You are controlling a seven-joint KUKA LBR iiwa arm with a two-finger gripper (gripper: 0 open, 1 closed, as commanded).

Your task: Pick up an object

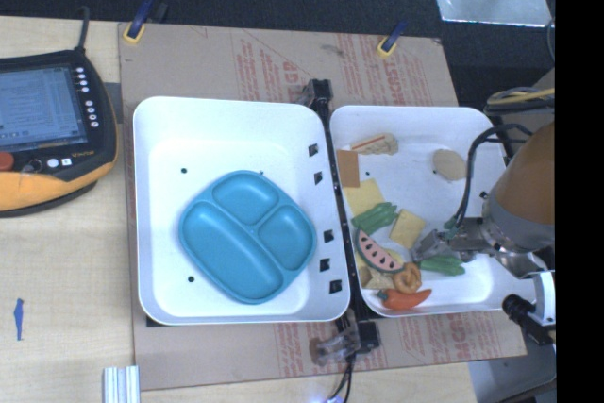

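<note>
Overhead view of the bench. The left bin [151,203] holds a blue divided plate [247,236]. The right bin [415,118] holds a scatter of toy food: a brown square [348,168] at its left wall, yellow cheese pieces [366,196] and [407,227], a green pod [376,216], a watermelon slice [375,252], a red pepper [407,299] at the near wall, and a tan piece [450,164] lying apart at the far right. The arm [528,193] enters from the right; its gripper [436,245] sits low over the near cluster, just right of the yellow cheese and touching or nearly touching a green piece [442,265]. Whether the fingers are apart or together cannot be told, nor whether anything lies between them. Judged step: closing on one item. For a sound grasp, the fingers should straddle a single piece, clear of its neighbours, and lift straight up; the crowding here risks pinching two items or nudging one aside
</note>
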